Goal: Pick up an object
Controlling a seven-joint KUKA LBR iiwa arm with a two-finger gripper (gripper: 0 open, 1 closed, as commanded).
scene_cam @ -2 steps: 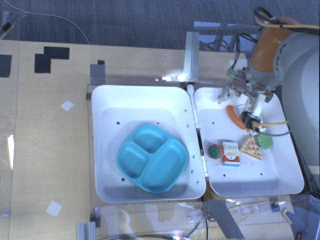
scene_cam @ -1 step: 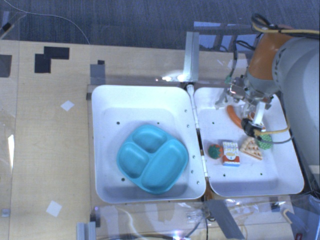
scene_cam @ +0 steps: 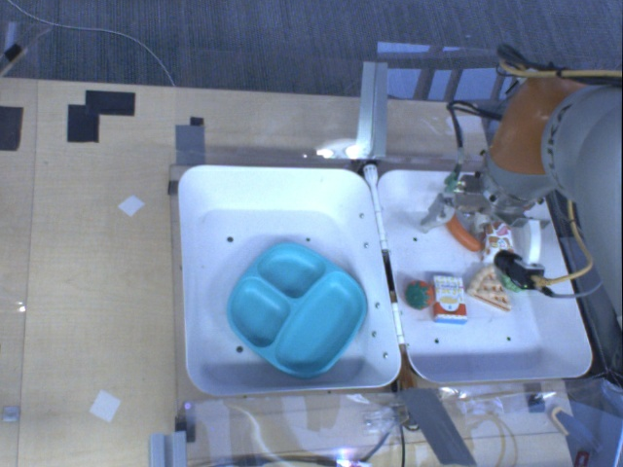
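Risk judged: gripper (scene_cam: 465, 212) hangs low over crowded end of right bin (scene_cam: 545, 353); orange carrot (scene_cam: 465, 233) could be nudged aside or clipped only at tip, since small red-white packet (scene_cam: 498, 237) touches it. Jaw state cannot be told; nothing seen held.

Carrot: slim, orange, lying slanted, directly under gripper.

Also near carrot: juice box (scene_cam: 449, 298), pizza slice (scene_cam: 490, 290), green ball (scene_cam: 419, 295), all toward front. Blue divided plate (scene_cam: 297, 307) rests in left bin (scene_cam: 209, 358), well apart.

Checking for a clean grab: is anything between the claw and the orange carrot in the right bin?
Nothing visible. The claw hangs right over the carrot. The small carton, pizza slice and green ball lie off to the near side.
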